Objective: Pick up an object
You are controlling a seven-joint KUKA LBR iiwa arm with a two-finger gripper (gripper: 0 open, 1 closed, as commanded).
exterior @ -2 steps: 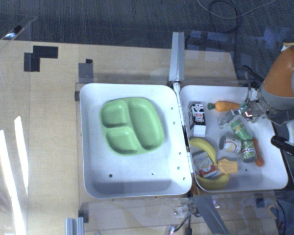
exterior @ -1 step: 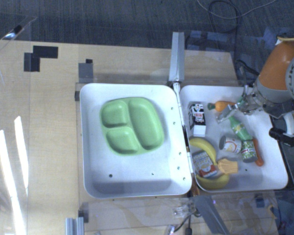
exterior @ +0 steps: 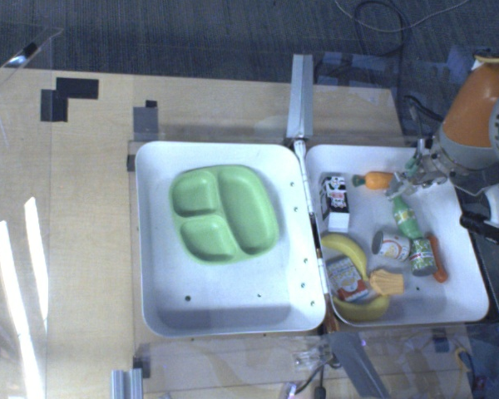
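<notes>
Wooden bench (exterior: 75, 223) bears left bin (exterior: 150, 306) and right bin (exterior: 470, 293), touching side by side.

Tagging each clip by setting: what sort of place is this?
Likely a robotics lab bench: two shallow white bins on a wooden benchtop, loose black cables on grey carpet, and toy groceries like a yellow banana.

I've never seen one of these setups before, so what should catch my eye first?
The big green divided plate lying alone in the left bin. Next, the right bin, crowded with small things such as a yellow banana, with the arm's hand hanging over its far side.
</notes>
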